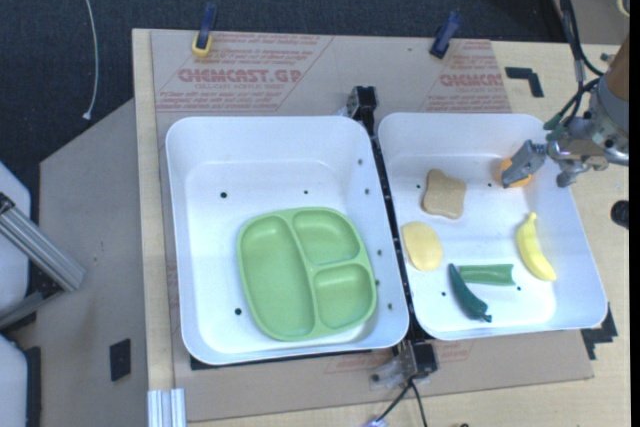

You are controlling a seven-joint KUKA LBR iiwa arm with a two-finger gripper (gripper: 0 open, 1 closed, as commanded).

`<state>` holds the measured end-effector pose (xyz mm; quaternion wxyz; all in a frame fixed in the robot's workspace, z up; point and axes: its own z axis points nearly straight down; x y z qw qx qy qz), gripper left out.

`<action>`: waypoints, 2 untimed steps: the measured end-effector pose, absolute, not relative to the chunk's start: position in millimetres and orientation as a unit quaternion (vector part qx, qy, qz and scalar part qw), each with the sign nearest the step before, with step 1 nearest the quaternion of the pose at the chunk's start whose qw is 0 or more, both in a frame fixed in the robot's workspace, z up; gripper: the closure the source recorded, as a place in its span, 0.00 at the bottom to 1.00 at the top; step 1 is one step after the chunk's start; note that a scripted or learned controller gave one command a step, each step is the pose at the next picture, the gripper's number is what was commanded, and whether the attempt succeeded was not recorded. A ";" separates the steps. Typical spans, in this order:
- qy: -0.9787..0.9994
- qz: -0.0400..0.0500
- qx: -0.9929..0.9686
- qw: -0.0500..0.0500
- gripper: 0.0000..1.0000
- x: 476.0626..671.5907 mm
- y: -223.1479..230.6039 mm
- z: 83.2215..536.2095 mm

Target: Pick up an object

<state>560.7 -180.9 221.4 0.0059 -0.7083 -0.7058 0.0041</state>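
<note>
My gripper point(545, 165) hangs over the far right corner of the right bin point(480, 127), its two fingers spread apart, so it is open. A small orange object point(521, 158) lies right at the left fingertip point(517, 175), not between the fingers. Further into the bin lie a tan bread-like piece point(444, 194), a pale yellow lump point(422, 245), a yellow banana point(535, 250), a green pepper-like piece point(487, 274) and a dark teal piece point(468, 296).
The left bin point(200, 165) holds a green divided plate point(305, 270). Black clips point(363, 101) sit where the bins meet at the back and the front point(420, 358). Blue clamps point(445, 33) pin the cardboard at the back.
</note>
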 end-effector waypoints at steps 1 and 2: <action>-0.707 0.000 -0.707 0.000 0.00 563.6 -180.2 229.6; -0.707 0.001 -0.707 0.003 0.00 565.2 -180.9 166.7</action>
